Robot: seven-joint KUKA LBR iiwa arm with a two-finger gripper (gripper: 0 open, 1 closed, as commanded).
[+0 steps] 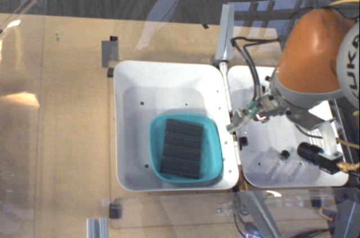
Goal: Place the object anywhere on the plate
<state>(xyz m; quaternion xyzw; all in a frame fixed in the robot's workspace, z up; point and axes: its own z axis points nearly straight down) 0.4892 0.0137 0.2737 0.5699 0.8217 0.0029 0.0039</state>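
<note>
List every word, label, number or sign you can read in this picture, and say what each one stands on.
"UK": black letters on the arm, cut off by the picture's right edge, so the word is incomplete.
No lettering can be made out on the teal plate, the dark ridged block lying on it, or the left bin and right bin.

Light wooden bench (pixel 62 135) bearing two shallow white bins. Left bin (pixel 132 85) and right bin (pixel 256 172) set side by side, rims nearly touching. Small dark blocks (pixel 115 209) near the left bin's corners.
</note>
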